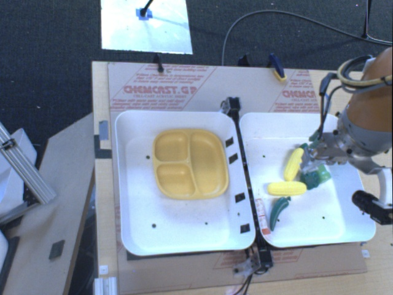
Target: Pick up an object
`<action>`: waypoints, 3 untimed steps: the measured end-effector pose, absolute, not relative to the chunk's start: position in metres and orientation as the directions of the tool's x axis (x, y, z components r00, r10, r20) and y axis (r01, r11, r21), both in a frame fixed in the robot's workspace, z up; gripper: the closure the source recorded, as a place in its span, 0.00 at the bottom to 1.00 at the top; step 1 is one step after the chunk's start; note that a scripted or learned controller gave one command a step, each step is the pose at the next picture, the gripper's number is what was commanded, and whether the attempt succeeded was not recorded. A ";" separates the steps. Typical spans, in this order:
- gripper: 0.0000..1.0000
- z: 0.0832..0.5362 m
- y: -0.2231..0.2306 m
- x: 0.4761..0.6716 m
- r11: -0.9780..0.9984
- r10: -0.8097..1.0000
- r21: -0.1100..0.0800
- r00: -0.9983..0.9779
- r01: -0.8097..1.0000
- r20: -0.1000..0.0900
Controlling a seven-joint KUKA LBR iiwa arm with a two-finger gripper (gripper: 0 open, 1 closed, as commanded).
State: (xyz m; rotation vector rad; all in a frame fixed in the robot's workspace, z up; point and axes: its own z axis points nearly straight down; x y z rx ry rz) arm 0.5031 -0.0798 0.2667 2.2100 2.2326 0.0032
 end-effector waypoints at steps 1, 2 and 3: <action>1.00 0.250 -0.024 0.501 0.011 1.000 0.001 -0.011 1.000 0.002; 1.00 0.250 0.029 0.513 0.011 1.000 0.002 -0.011 1.000 0.002; 1.00 0.230 0.084 0.513 0.010 1.000 -0.001 -0.010 1.000 0.002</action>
